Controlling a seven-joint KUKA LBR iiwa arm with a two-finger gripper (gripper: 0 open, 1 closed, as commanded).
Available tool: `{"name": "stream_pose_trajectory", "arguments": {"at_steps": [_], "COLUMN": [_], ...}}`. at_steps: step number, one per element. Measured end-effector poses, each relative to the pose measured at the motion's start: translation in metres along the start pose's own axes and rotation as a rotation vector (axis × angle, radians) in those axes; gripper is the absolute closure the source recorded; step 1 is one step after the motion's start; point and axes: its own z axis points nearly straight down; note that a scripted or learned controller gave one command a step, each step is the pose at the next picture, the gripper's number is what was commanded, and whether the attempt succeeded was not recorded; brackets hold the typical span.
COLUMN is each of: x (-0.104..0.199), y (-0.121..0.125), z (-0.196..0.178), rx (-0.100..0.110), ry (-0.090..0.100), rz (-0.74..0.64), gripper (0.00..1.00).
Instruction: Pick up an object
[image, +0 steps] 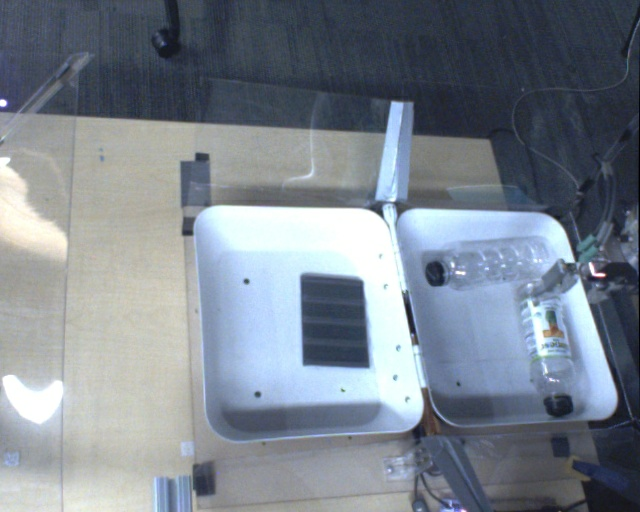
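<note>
lying just beside pincer (560, 275): 2 bottles (495, 262) (right bin (470, 350)).

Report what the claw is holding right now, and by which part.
Cannot be told. The claw sits at the right bin's right edge, between two clear bottles, near the labelled bottle's upper end.
</note>
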Motion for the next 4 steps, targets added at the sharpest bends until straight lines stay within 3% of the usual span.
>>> {"name": "stream_pose_trajectory", "arguments": {"at_steps": [1,2,3,4], "x": [-0.033,-0.033,-0.033,-0.032], "y": [0.031,0.028,0.064,0.066], "z": [0.062,0.174,0.187,0.176], "rx": [0.001,0.002,-0.005,-0.011], "ry": [0.000,0.001,0.000,-0.001], "rz": [-0.024,-0.046,-0.098,-0.100], "gripper": [0.00,0.00,0.00,1.00]}}
